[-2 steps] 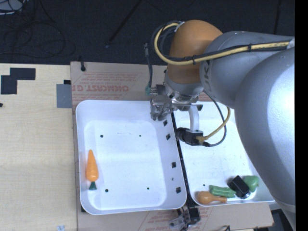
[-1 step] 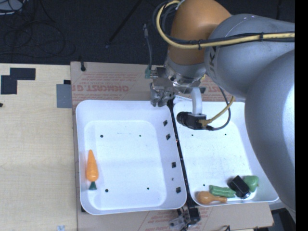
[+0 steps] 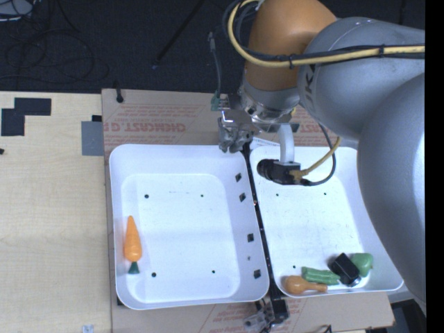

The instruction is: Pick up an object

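Note:
A toy carrot [image 3: 132, 240], orange with a small green top, lies along the left wall of the left bin [image 3: 177, 151]. In the front right corner of the right bin [image 3: 326, 207] sit a green piece [image 3: 320, 276], a black block [image 3: 344, 268], a second green piece [image 3: 363, 261] and a tan pear-shaped toy [image 3: 304, 285], all bunched together. My gripper [image 3: 236, 141] hangs under the orange band at the back edge of the bins, over the divider between them. It is far from every object, and nothing shows in it.
A black divider strip [image 3: 251, 220] runs between the two bins. A cable and a black connector [image 3: 279, 171] dangle from the wrist over the back of the right bin. The bulky grey arm covers the bench's right side. A wooden tabletop [image 3: 48, 214] lies left.

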`<state>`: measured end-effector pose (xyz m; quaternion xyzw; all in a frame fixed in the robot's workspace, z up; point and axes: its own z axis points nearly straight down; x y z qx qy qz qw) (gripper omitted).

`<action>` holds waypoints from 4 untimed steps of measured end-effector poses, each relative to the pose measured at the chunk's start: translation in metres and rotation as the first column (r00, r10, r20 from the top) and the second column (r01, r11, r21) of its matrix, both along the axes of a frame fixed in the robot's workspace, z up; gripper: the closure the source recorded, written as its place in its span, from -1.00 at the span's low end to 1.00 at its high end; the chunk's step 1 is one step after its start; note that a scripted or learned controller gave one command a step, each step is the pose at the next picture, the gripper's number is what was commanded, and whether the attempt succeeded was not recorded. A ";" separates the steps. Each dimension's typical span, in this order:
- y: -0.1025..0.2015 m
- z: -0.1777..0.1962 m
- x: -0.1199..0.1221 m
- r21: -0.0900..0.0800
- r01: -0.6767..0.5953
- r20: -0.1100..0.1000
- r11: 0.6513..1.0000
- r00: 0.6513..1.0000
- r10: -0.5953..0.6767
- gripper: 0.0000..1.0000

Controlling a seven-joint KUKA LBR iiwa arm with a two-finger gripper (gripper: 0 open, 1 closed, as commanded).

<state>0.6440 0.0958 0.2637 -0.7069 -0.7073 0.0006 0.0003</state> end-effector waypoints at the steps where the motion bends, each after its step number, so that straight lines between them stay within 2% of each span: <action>1: 0.058 0.050 0.000 0.001 -0.004 0.003 1.000 1.000 0.004 1.00; 2: 0.002 0.071 0.000 -0.002 0.005 0.001 1.000 1.000 -0.005 1.00; 3: 0.045 0.187 0.000 0.003 -0.005 0.011 1.000 1.000 0.005 1.00; 4: -0.014 0.165 -0.067 -0.001 0.005 -0.006 1.000 1.000 -0.005 1.00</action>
